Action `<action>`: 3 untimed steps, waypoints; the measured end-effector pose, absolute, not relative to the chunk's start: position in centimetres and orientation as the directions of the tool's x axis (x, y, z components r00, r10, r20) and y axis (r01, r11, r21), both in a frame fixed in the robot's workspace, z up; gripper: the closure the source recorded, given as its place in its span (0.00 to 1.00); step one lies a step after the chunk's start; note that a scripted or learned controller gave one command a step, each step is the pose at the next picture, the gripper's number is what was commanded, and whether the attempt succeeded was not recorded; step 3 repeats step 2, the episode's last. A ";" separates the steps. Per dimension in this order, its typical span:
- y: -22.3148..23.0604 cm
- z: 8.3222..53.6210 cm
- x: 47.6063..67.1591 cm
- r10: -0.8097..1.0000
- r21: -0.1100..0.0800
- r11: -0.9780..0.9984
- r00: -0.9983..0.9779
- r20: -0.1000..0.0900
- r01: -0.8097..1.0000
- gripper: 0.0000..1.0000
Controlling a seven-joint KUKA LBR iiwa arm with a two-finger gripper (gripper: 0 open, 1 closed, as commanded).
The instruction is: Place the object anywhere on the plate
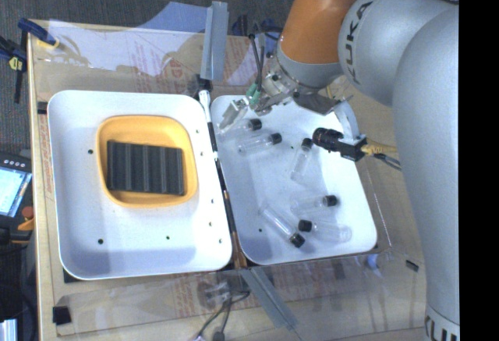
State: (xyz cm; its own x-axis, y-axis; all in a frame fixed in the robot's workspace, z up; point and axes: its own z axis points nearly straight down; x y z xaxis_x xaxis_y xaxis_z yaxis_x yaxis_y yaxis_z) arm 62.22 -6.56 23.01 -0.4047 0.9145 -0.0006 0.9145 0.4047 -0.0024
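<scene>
A yellow plate (139, 127) lies in the left white bin (78, 238), and a dark grey ridged block (146, 166) rests on its middle. Several clear vials with black caps are scattered in the right bin (355, 183), among them one (262, 143) near the far left, one (301, 163) in the middle and one (281, 227) at the front. My gripper (236, 108) hangs over the right bin's far left corner, close to the divider between the bins and just above a small vial (253, 125).
The grey arm with its orange band (320, 12) covers the right bin's far right side. A black cable plug (337, 141) juts over that bin. A grey bar (212, 39) stands behind the bins. Paper-covered bench surrounds both bins.
</scene>
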 end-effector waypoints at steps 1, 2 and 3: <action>-3.2 20.3 63.2 0.913 -0.005 0.409 -0.409 0.000 0.913 0.00; -0.8 21.0 62.3 0.912 -0.006 0.409 -0.409 0.001 0.912 0.00; -0.8 21.0 62.3 0.912 -0.006 0.409 -0.409 0.001 0.912 0.00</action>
